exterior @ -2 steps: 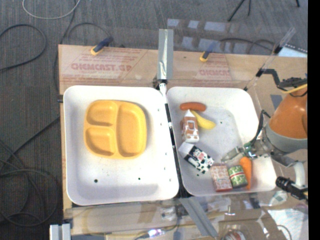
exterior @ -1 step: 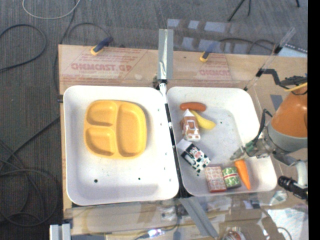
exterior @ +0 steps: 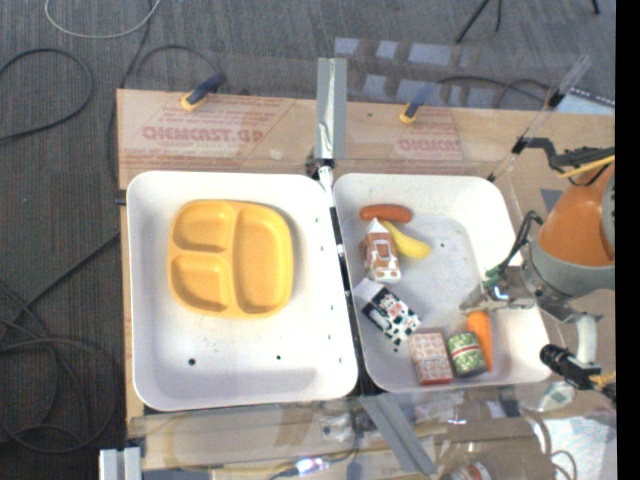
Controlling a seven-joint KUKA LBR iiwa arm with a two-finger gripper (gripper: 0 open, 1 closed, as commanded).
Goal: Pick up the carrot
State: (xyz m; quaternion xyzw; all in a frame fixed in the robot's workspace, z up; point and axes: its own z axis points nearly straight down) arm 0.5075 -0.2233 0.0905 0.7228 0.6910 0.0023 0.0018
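The carrot point(exterior: 481, 332) is a short orange piece lying near the front right corner of the right bin point(exterior: 455, 193), just right of a green can point(exterior: 465, 354). My gripper point(exterior: 495, 294) hangs at the bin's right side, directly above the carrot's far end and very close to it. Behind the gripper, the arm's orange band point(exterior: 576, 230) leans in from the right. I see nothing held in the gripper.
The right bin also holds a sausage point(exterior: 386, 213), a banana point(exterior: 409, 244), a small carton point(exterior: 380, 255), a black-and-white box point(exterior: 392, 316) and a red box point(exterior: 430, 357). A yellow divided plate point(exterior: 233, 256) lies in the left bin point(exterior: 240, 368).
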